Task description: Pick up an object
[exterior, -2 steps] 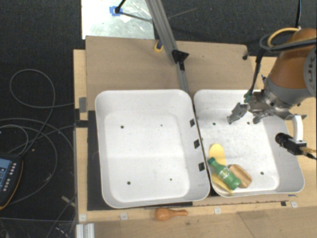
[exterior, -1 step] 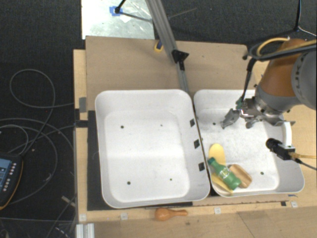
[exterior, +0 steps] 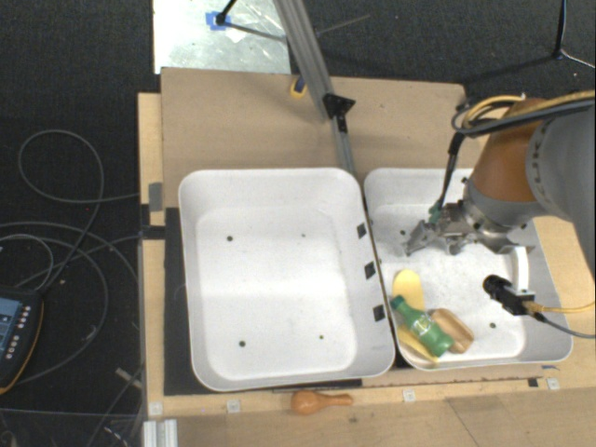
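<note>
Over the right bin [exterior: 559,347], the arm [exterior: 549,170] reached in from the right side of the view, grey w/ an orange band above the wrist. End effector [exterior: 421,238] sat low over the upper-left part of that bin's floor, pointing left — whether it was released or clenched couldn't be told; nothing was seen b/w its tips. Task objs lay together in the right bin's lower-left corner, well apart from the end effector: a green bottle [exterior: 424,326] lying on its side, a yellow banana-like item [exterior: 411,291] just beside and partly under it, and a tan bun-like piece [exterior: 453,328] touching the bottle's right side. Left bin [exterior: 200,198] sat alongside, the two bins' rims touching at centre. Wooden surface [exterior: 233,119] carried both bins. A tan, pear-shaped obj [exterior: 320,400] lay on the surface's front edge, outside the bins — below the left bin's lower-right corner.
</note>
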`<action>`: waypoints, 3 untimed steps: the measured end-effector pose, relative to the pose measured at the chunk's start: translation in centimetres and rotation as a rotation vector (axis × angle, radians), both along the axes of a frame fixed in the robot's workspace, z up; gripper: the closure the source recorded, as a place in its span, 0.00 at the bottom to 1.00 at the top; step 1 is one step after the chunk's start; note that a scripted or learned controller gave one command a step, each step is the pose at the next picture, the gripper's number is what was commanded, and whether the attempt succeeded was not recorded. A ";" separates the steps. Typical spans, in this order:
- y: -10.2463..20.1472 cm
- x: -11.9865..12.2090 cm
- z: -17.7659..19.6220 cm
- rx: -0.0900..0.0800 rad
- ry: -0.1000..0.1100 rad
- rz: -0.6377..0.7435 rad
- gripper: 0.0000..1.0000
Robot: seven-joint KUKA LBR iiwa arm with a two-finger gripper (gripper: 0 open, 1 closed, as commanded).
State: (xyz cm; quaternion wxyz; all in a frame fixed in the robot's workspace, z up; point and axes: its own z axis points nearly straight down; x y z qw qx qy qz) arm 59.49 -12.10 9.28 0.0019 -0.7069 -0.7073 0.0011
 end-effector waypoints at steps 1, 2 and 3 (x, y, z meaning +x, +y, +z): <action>-0.1 0.2 1.4 -0.001 -0.007 -0.001 1.00; -1.1 0.3 6.8 -0.003 -0.011 0.000 1.00; -1.4 -0.3 12.9 -0.003 -0.013 0.002 1.00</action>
